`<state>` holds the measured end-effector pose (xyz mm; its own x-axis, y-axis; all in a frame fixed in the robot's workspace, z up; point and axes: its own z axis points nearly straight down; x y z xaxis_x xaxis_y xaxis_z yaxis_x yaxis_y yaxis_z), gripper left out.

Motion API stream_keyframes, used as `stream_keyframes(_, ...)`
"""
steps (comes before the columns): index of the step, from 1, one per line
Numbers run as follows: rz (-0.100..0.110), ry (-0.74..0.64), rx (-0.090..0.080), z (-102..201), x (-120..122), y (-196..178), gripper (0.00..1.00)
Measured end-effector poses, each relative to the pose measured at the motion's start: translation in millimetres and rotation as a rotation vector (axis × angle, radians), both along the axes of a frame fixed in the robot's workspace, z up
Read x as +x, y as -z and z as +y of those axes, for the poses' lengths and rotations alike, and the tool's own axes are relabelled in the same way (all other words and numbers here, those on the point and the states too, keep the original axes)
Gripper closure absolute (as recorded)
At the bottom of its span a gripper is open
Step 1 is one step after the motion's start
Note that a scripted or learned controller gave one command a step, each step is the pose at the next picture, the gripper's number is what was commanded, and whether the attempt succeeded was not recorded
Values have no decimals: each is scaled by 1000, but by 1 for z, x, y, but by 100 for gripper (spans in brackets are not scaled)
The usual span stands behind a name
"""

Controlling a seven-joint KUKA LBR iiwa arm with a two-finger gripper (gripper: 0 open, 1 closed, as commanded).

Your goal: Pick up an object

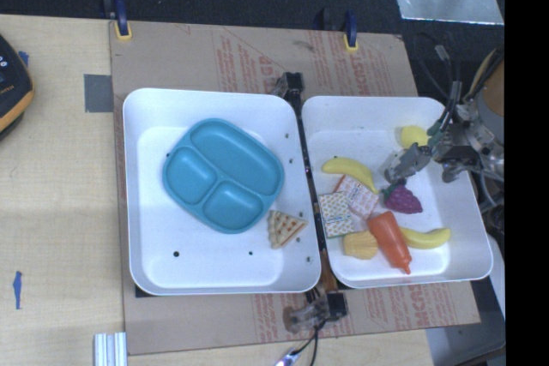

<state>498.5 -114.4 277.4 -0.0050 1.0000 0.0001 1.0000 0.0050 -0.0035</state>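
Bananas number two in the right bin (pixel 343 111): one (pixel 349 170) at nine o'clock, another (pixel 426 237) at five. One purple piece (pixel 402 200) lies centre, just below the gripper (pixel 400 168); whether anything is grasped, I cannot tell. Left bin (pixel 150 270): one blue plate (pixel 223 174).

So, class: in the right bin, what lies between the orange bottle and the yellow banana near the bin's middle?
In the camera view, two small checkered packets lie between the orange bottle and the banana; the stretch is not bare.
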Motion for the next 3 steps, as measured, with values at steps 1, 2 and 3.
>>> stream_keyframes(1, 1, 0, 0, -14, -23, 141, 0)
stream_keyframes(2, -4, 1, -2, 15, -22, 183, 0)
stream_keyframes(3, -2, -4, -1, 14, -22, 173, 100)
